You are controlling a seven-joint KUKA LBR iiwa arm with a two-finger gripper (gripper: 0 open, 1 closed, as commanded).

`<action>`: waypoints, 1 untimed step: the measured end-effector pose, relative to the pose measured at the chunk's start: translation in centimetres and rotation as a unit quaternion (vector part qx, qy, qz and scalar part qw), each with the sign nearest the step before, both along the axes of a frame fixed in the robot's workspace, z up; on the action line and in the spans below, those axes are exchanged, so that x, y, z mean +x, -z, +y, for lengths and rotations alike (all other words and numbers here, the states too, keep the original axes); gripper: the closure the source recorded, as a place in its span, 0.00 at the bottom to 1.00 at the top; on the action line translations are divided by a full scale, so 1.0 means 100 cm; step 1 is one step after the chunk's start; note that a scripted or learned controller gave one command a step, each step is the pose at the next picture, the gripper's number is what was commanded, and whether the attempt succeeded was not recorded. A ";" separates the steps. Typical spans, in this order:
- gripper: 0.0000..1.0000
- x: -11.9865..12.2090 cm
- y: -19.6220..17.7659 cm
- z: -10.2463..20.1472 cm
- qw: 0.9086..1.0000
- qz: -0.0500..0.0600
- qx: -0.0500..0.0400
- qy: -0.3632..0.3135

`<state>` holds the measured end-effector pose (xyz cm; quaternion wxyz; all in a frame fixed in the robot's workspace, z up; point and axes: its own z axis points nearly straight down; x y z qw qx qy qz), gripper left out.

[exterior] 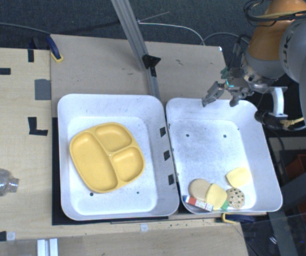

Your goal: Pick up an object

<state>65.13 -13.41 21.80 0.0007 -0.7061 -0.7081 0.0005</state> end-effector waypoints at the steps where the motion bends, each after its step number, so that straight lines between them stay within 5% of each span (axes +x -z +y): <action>1: 0.00 -0.046 0.032 0.063 1.000 0.003 0.001 -0.001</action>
